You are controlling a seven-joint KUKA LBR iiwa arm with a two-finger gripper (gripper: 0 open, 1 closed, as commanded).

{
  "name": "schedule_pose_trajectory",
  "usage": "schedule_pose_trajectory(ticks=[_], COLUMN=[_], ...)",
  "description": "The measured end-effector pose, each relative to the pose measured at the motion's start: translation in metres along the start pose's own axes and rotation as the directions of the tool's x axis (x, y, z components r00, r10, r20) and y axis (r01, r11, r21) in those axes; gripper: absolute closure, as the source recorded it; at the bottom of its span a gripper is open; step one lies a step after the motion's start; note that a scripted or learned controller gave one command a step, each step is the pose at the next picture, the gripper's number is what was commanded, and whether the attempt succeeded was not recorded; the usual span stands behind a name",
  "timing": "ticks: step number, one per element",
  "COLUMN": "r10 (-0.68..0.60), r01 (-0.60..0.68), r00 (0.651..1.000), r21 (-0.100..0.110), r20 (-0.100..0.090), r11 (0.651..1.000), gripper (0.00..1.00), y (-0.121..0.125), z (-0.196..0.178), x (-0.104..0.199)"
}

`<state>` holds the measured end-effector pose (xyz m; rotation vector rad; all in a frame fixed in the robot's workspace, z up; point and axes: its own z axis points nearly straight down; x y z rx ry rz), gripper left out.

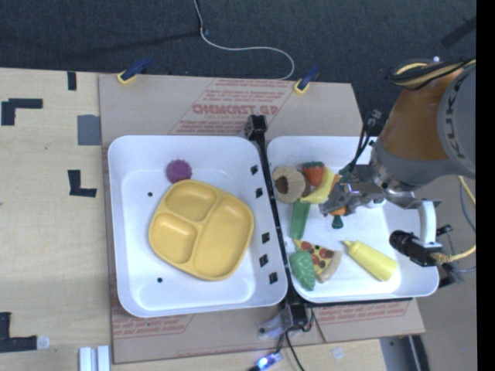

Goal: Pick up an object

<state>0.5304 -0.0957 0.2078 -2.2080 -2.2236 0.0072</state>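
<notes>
The things to pick lie in the right bin point(410, 284), where the pincer point(340, 204) is low among them; whether its fingers are spread or pressed together I cannot tell, because they are small and dark against the toys. Just to the left of the pincer is a yellow banana point(322, 187), and beyond it a red-orange vegetable with a green top point(312, 171) and a brown round piece with a hole, like a donut point(288, 183). Below-left of the pincer lies a long green vegetable point(298, 219). Right under the pincer there is a small orange piece point(338, 222). Further below are a pizza slice point(323, 258) with a green leafy piece point(302, 270) touching it, and to the lower right a yellow mustard bottle point(373, 260), lying on its side. Well to the left of the pincer, in the left bin point(124, 207), rests a yellow plate with three compartments point(201, 229), and a small purple ball point(179, 170) is just above it. Both bins stand on a brown cardboard sheet point(224, 107) on the light wooden tabletop point(46, 207), which has black marks; behind it the floor is dark carpet point(100, 14) with a thin white cable point(240, 49). On the cardboard there is red writing, upside down and too blurred to read surely.
</notes>
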Motion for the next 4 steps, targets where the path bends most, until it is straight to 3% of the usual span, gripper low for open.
schedule_pose_trajectory(ticks=[2,3,4], r10=[-0.001,0.0,0.002], r01=[0.001,0.0,-0.002], r00=[1.0,1.0,1.0], r21=[0.001,0.003,0.001], r20=[0.001,0.003,0.004], r11=[1.0,1.0,1.0], gripper=[1.0,1.0,1.0], y=[-0.001,-0.016,-0.017], z=[-0.002,0.001,-0.005], x=[0.11,0.163,0.19])
